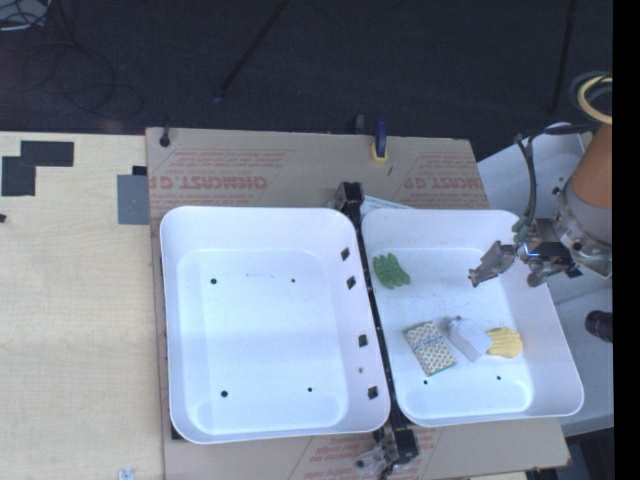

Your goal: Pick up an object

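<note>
Four small objects in the right bin (540,393), none held. Nearest to the pincer (512,266): yellow ribbed piece (505,343), below it and slightly toward the bin's near edge. Touching the yellow piece's left side is a small grey-white block (466,339), tilted, and just left of that a patterned square pad (430,347) lying flat, rotated like a diamond, corner tucked under or against the block, cannot tell which. Green ribbed object (390,270) sits alone well to the pincer's left, at about the same height in the view, near the divider between bins. Pincer hangs over the right bin's right-hand portion, fingers spread wide, one grey finger (490,264) angled out to the left, the other (541,271) to the right; nothing between them. Grey arm with orange band (603,173) comes in from behind the pincer on the right. Left bin (180,268) farther left beyond the green object, white, a few dark dots on its floor. Both bins rest on a cardboard sheet (300,173) on the pale wood bench (70,318).
</note>
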You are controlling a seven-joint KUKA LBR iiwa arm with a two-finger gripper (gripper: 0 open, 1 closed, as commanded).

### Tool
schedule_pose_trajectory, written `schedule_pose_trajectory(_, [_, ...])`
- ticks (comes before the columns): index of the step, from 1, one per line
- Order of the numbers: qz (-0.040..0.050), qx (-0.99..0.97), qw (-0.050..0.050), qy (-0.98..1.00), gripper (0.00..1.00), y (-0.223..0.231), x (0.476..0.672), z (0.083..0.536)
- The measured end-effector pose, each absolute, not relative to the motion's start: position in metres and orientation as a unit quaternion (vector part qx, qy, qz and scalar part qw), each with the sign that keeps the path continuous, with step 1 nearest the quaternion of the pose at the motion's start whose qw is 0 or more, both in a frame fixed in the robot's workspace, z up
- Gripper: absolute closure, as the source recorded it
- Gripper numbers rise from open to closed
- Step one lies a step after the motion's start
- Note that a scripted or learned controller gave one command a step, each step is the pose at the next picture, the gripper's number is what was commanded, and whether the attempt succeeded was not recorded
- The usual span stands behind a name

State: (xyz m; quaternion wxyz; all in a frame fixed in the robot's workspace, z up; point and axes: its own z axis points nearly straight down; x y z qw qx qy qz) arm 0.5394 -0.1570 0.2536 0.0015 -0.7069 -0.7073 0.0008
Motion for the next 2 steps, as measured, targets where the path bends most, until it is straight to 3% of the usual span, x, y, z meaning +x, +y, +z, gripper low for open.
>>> schedule_pose_trajectory(1, [-0.0021, -0.708, -0.006, -0.706, 0.0, -0.195, 0.482, 0.399])
schedule_pose_trajectory(2, [-0.0026, -0.706, -0.008, -0.708, 0.0, -0.214, 0.482, 0.547])
